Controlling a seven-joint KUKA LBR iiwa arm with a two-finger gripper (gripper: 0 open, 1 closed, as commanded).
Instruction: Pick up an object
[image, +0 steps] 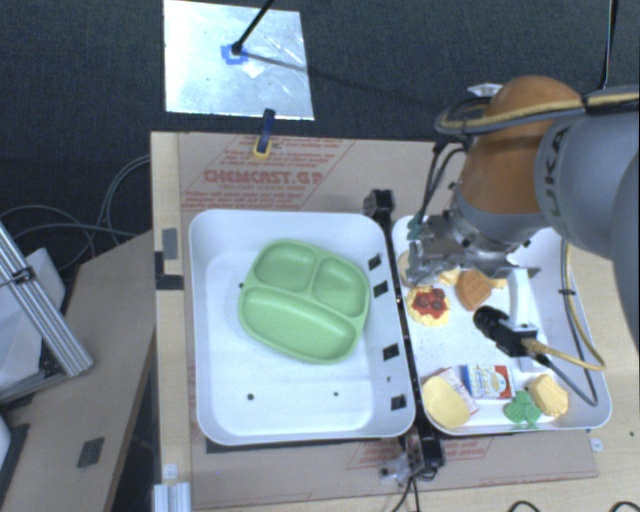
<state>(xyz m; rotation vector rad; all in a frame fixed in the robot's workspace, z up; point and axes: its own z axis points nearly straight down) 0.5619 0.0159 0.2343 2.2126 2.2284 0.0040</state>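
**Gripper poised over a crowded corner of the right bin**

The gripper (424, 262) was seen low over the far left part of the right bin (455, 350), close to the wall shared with the left bin (230, 400). Whether it was released or clenched could not be told, and nothing was seen held in it. The likeliest target, a flat red-and-yellow piece (430, 305), lay just near of the gripper, with a brown roll (473, 290) just beside it on the right.

Several risks were judged from this layout. The flat piece could be slid along the floor rather than lifted, since little edge was offered for a grasp. The roll could be nudged or caught together with it, because the two lay so close. The dividing wall could be struck if the descent drifted left.

A pale yellow piece (447, 401), a printed packet (484, 381) and a green toy (520, 409) were left along the near side, well apart from the gripper. A green divided plate (305, 300) lay in the left bin.
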